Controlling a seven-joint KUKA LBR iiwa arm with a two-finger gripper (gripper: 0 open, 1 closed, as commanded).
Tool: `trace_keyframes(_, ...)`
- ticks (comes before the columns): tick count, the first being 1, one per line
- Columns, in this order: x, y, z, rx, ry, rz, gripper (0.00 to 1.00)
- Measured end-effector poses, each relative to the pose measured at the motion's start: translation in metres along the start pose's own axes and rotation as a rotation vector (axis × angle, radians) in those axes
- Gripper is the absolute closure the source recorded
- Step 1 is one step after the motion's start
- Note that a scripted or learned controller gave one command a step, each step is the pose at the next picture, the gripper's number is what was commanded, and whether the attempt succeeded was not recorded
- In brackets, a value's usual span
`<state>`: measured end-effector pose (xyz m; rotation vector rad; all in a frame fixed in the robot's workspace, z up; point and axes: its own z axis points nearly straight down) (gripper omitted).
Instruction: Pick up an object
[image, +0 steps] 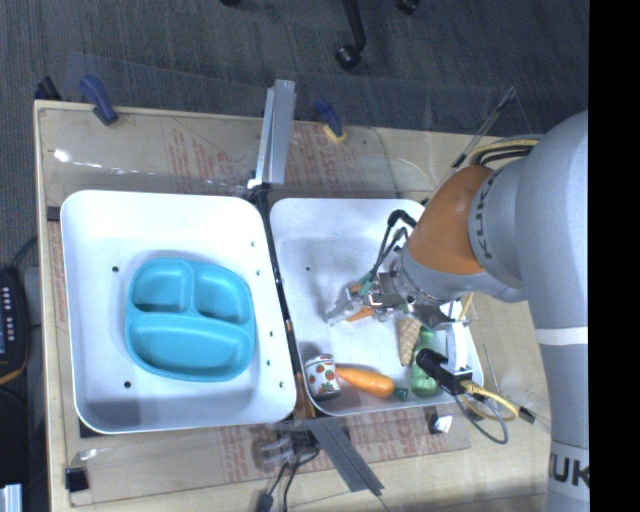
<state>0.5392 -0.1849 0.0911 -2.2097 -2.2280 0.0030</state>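
- No single target is fixed by the task; the candidates lie along the near edge of the right bin (300, 225): a carrot (366, 380), a small patterned cup (320, 374) just left of it, a green piece (424, 378) to its right, and a pale cone (407, 338) leaning above them.
- The gripper (345, 308) is seen low over the middle of the right bin, pointing left, with something small and orange close against its tips.
- Whether that orange bit is actually pinched cannot be told, and the claw's state, released or clenched, cannot be read from this angle either.
- If a grasp is under way here, it is best confirmed by a slow, straight lift, so that a loose hold is revealed early rather than mid-air.
- If nothing is held, the carrot is judged the easiest choice: it lies flat and apart enough from the cup for the claw to be set across its narrow width.
- The cup and the green piece flank the carrot closely, so a wide approach is likely to nudge them.
- The bin's near wall stands just behind these items and limits a descent from that side.
- A dark cable (395, 235) loops above the wrist, and the arm's orange band (450, 235) overhangs the bin's far right part, shading what lies under it.
- The left bin (90, 230) holds a blue divided tray (190, 318), well apart from the work and no hindrance.
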Motion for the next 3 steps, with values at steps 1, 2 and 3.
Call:
trace_keyframes(1, -0.012, 0.027, -0.001, -0.002, 0.000, 0.001, 0.00)
trace_keyframes(2, -0.011, 0.028, -0.012, -0.003, 0.000, -0.004, 1.00)
trace_keyframes(3, -0.023, 0.052, -0.128, -0.003, -0.001, 0.001, 1.00)
